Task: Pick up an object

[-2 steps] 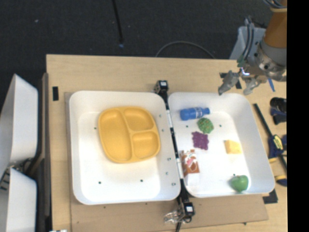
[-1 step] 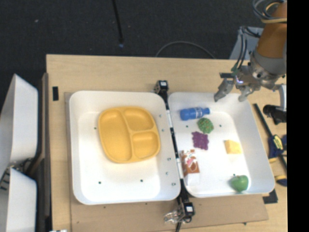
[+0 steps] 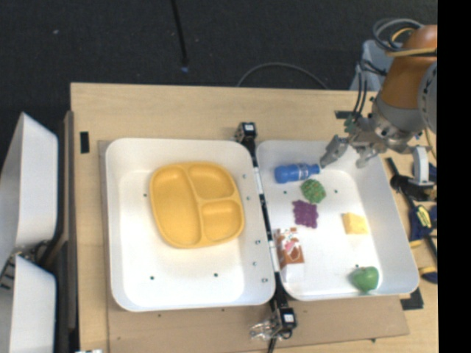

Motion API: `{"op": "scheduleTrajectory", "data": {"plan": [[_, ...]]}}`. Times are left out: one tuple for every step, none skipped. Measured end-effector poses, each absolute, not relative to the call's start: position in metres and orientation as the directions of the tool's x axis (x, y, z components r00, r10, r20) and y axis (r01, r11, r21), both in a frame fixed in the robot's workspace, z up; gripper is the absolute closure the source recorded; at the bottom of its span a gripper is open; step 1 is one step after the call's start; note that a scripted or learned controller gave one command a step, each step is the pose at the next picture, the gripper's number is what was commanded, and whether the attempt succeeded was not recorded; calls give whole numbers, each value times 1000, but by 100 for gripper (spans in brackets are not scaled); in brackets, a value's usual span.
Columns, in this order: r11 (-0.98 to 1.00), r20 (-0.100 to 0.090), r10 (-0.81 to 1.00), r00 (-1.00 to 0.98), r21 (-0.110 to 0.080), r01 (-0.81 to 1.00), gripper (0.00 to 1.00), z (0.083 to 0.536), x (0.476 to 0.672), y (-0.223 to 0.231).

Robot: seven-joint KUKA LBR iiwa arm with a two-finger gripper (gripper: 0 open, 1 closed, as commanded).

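Camera view showed the gripper with fingers apart, holding nothing, over the right bin's far edge, beside the blue bottle.

Right bin crowded; open floor between yellow block and green apple.

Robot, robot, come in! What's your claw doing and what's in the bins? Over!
Gripper open, jaws spread above right bin's far edge. Blue plastic bottle lies nearest, ungrasped. Green bumpy ball close beside it.
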State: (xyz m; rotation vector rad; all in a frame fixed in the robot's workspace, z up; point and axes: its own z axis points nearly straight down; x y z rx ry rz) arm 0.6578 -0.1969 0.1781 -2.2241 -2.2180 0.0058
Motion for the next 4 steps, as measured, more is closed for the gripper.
{"op": "scheduleTrajectory", "data": {"plan": [[-2,-3,1000,2,-2,1000,0,131,649,-200],[-1,-5,1000,2,6,1000,100,146,651,-201],[-4,-2,1000,4,5,1000,100,193,653,-210],[2,-2,1000,-2,6,1000,100,248,654,-211]]}}
